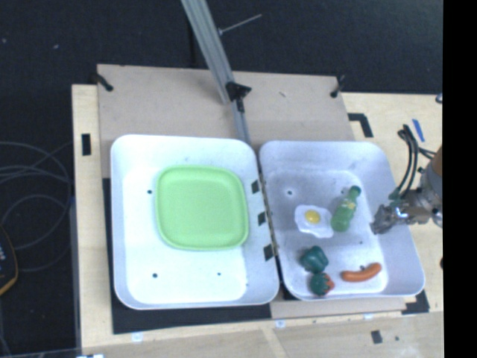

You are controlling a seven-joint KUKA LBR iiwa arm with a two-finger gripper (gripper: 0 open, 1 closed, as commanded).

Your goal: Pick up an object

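- So far, you have nothing picked up: every object lies in the right bin (387,171), and none sits between the fingers of the gripper (386,218).
- You see the gripper at the right bin's right wall, close to its rim, near the green bottle (345,209) but not touching it.
- You cannot tell from this view whether the jaws stand apart or together; the tip is small and blurred against the white wall.
- You have five candidates in that bin: the green bottle lying tilted, the toy fried egg (313,220) just beside it on its left, a green pepper (314,257), a second green piece with a red patch (321,283) touching or just below the pepper, and a sausage (361,274) near the bin's front right corner.
- You still have the whole job ahead: reach an object, close on it, lift it.
- Your left bin (134,222) holds a light green square plate (201,206).
- You see little of the arm; most of it is cut off at the right, with only cables (408,162) and the wrist showing.
- You may be looking at a small vegetable in that red-patched piece, but its shape is too small to name.
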